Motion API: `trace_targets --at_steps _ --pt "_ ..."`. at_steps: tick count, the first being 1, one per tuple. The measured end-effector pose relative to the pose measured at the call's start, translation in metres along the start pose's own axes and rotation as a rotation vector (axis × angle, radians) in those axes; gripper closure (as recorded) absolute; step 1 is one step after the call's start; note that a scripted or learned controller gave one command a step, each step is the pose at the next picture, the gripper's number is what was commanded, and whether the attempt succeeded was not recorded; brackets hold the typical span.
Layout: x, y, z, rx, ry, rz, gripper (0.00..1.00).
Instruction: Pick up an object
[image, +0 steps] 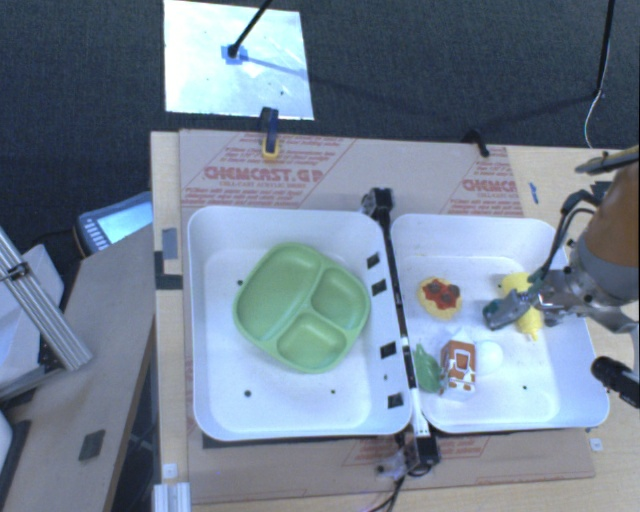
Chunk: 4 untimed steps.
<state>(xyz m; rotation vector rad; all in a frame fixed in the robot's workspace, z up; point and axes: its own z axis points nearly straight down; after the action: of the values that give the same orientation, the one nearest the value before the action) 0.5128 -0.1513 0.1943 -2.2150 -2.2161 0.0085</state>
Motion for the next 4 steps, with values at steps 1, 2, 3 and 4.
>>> trace_targets --at_steps 1,2,3,4 --pt "0.0 0.003 -0.005 -0.011 -0.002 -0.003 0.0" --pt "0.006 0.004 0.038 -0.007 -0.001 -0.001 0.0" --pt "-0.002 0.007 0.08 -0.015 -0.002 0.001 0.0" --pt "-0.006 0.012 0.089 -0.03 -0.01 0.001 0.0"
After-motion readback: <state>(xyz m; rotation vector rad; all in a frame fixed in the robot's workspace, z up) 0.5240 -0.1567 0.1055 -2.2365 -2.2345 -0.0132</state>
